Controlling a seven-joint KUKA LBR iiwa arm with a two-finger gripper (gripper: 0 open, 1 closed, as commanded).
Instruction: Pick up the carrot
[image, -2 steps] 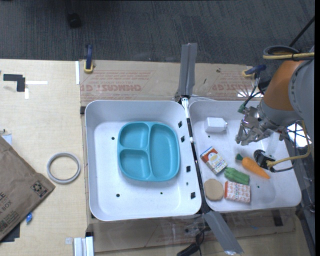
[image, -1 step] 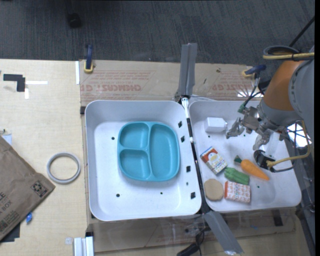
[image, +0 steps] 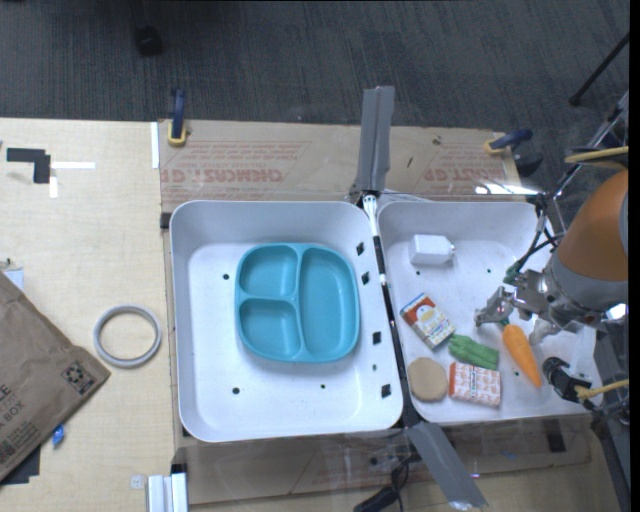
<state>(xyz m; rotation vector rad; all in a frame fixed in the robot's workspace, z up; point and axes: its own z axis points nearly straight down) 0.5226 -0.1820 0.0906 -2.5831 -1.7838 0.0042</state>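
Note:
The orange carrot (image: 523, 360) lies on the floor of the right bin (image: 470, 225), near its right wall, pointing down and to the right. My gripper (image: 518, 320) hangs over the carrot's upper, thicker end. It looks open, with one finger (image: 492, 312) to the left of that end and the other to the right. Nothing is lifted; the carrot rests on the bin floor. The arm's orange band (image: 600, 235) is above and to the right.
Beside the carrot on its left lie a green piece (image: 473, 351), a red and white packet (image: 475, 384), a tan round disc (image: 428, 379) and a small carton (image: 428, 321). A white box (image: 432, 250) sits further back. The left bin (image: 200, 330) holds a teal divided plate (image: 298, 302).

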